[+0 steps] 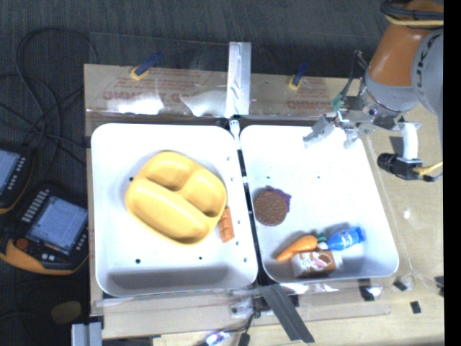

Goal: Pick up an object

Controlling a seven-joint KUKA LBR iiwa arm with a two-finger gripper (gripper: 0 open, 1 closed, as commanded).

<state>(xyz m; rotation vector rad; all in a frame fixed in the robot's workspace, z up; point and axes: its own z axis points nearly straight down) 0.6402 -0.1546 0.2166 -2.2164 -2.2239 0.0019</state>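
On the bench, two shallow white bins side by side.

Left bin (108,265): one large yellow lumpy object (176,195), soft-looking and rounded, near the middle. A small orange piece (226,224) lies just beside its lower right edge, close to the wall between the bins.

Right bin (360,186): a round brown disc (271,207) with a purple edge showing behind it, near the left wall. Toward the near edge, three items are clustered and touching: an orange carrot (297,247); a small bottle with a blue cap (343,238), lying on its side; a brown-labelled jar or can (314,263), also on its side. What the label says is too small to read.

Surroundings: blue and yellow clips and clear plastic sheeting along the far edge of the bench; two handheld control pendants (45,229) and black cables on the dark floor at left, one pendant cut off by the frame edge.

Gripper (333,130): over the far right corner of the right bin, well apart from every item. Its two fingers stand spread, with nothing between them. The orange-banded arm above it is partly cut off at the upper right.
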